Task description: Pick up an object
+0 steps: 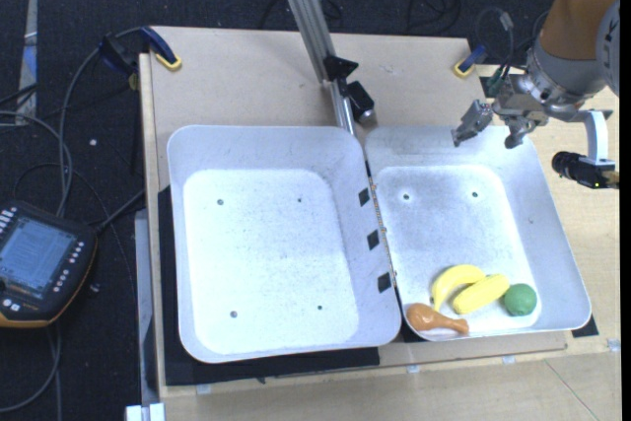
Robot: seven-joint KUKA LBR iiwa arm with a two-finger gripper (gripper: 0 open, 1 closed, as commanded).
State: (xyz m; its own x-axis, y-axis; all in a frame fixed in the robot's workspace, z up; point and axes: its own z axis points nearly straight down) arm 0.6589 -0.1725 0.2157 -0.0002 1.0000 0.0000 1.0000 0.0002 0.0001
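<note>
In the right bin [552, 212], near its front corner, lie two yellow banana-shaped pieces [467, 288], a green ball [520, 300] to their right and an orange-brown pear-shaped piece [435, 318] to their left. My gripper [490, 131] hangs above the bin's far rim, well away from these objects. Its two fingers are spread apart with nothing between them.
The left bin [197, 153] sits beside the right one, with black clips along the shared wall. A metal pole [308, 10] slants up from behind the bins. A handheld controller [37, 259] and cables lie on the floor at the left.
</note>
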